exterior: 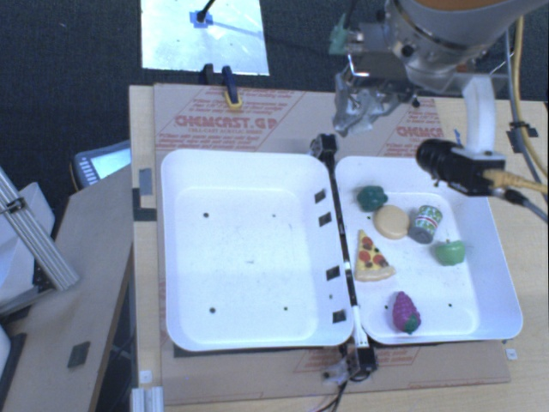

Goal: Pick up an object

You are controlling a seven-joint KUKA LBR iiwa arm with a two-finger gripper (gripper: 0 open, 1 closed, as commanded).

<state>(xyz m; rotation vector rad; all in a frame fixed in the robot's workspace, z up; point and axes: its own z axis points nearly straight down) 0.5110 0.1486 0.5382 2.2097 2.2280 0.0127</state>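
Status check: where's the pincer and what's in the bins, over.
Pincer above the bench, behind the bins, holding nothing. Pizza slice, can, grapes untouched in the right bin. Nothing in the way.

two white bins, one pizza slice, one round cookie, one small can, one green apple, one dark green veggie, one purple grape bunch

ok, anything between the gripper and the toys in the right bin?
Nothing visible. The gripper hangs above the far rim of the right white bin; dark green toy and round tan biscuit lie uncovered nearest.
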